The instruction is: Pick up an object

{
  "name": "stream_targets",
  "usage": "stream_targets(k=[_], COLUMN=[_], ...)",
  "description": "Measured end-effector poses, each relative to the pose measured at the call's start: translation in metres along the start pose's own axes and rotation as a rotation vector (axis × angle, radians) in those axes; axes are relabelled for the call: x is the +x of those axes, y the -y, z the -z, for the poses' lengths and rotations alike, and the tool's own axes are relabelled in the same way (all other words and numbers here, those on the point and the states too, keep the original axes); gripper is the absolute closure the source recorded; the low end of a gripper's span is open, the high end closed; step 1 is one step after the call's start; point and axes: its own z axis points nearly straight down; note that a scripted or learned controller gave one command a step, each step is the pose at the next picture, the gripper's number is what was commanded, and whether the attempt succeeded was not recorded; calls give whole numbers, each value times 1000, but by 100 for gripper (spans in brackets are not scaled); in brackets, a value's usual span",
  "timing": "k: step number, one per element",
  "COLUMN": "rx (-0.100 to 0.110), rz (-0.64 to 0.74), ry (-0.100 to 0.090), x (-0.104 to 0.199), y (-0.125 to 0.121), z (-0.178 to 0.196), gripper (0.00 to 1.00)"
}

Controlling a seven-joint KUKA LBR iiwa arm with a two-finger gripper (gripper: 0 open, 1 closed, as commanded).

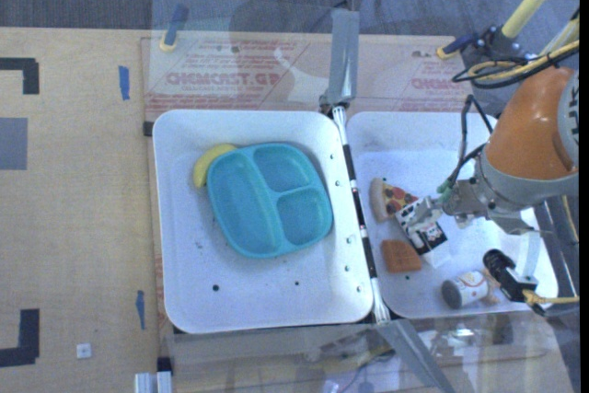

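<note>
Faded red "CHEMCAST GP" lettering [213, 79] marks clear sheet [230, 60] behind bins.

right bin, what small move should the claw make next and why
Probably a short straight descent. The claw hangs in the right bin amid loose pieces: a pizza slice toy on its left, an orange block below. Nothing visibly sits between its tips, so no lift yet.
</note>
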Motion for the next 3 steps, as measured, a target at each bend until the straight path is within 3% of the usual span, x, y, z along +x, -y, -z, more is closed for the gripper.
stream_targets(k=[1,2,3], rx=[-14,-17,-1], rz=[63,56,73], ry=[3,4,1], x=[14,11,59], y=[3,3,-32], z=[-40,-30,83], gripper=[0,100,100])
